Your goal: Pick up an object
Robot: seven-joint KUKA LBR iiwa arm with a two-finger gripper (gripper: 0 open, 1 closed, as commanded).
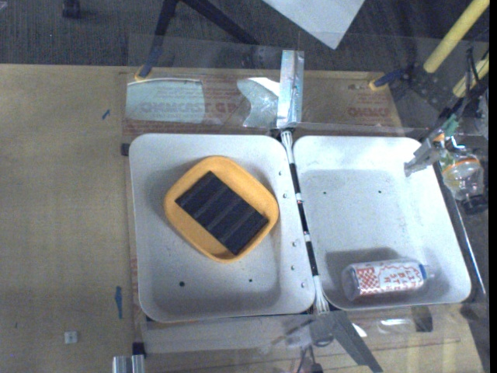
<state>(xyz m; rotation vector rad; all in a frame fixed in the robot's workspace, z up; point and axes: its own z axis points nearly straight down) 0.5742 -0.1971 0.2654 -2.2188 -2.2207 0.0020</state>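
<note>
Lower right of the frame, near edge of the right bin: a tube-like object with red-and-white patterning lies on its side, cap end pointing right, close against the bin's front wall. Left of centre, the left bin holds a yellow rounded-square tray with a dark ribbed panel on top, turned at a diagonal, sitting near the bin's middle and apart from all walls. The two bins touch along a central seam. Upper right, at the far corner of the right bin, the gripper hangs over the rim, a pale metal tip showing; well apart from the tube. Finger spread: cannot tell at this angle. Nothing visible between them.
</note>
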